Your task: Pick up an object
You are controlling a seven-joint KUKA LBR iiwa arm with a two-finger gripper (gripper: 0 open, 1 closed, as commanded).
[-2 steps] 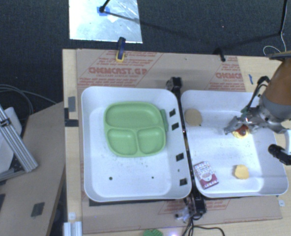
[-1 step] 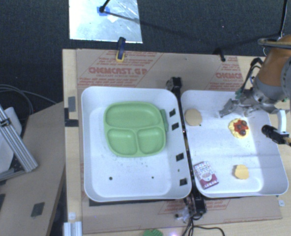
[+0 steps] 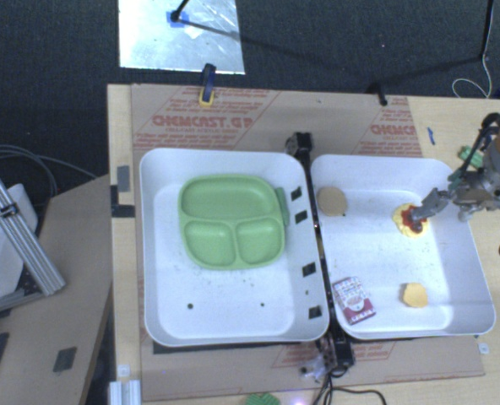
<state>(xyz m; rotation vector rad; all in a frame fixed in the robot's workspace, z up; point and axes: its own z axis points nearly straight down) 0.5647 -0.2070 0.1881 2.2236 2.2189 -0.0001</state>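
The right bin (image 3: pixel 461 251) holds several small objects. A tan round piece (image 3: pixel 331 200) lies near its far left corner. A small yellow and red object (image 3: pixel 407 223) rests toward the far right. A yellow lump (image 3: pixel 415 294) and a red and white packet (image 3: pixel 352 299) lie near the front wall. My gripper (image 3: pixel 421 212) reaches in from the right, low over the yellow and red object, and its tip overlaps that object's right side. Whether it touches the object is unclear.
A green divided plate (image 3: pixel 231 222) fills the middle of the left bin (image 3: pixel 161 310). Black clips (image 3: pixel 307 270) line the wall between the two bins. The grey arm (image 3: pixel 495 184) crosses the right bin's right rim.
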